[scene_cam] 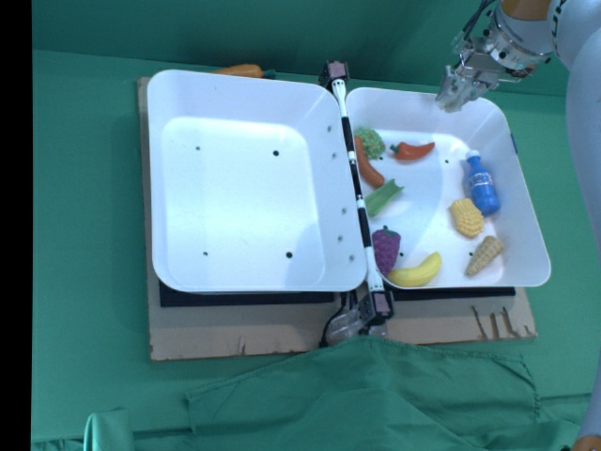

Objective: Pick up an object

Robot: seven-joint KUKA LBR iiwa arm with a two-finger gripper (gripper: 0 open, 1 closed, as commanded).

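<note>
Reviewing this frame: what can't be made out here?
- Tool: too small and blurred in the camera view to read its state.
- Orange item: mostly hidden behind the left bin's far rim.
- Carrot: upper end tucked under the broccoli.
- Arm: cut off by the top and right edges.

Two bins side by side on a bench, toy foods in the right one.

The left bin touches the right bin. In the right bin, broccoli and a chili lie far; a bottle and corn sit right; grapes and a banana lie near. The gripper hangs over the far rim.
</note>
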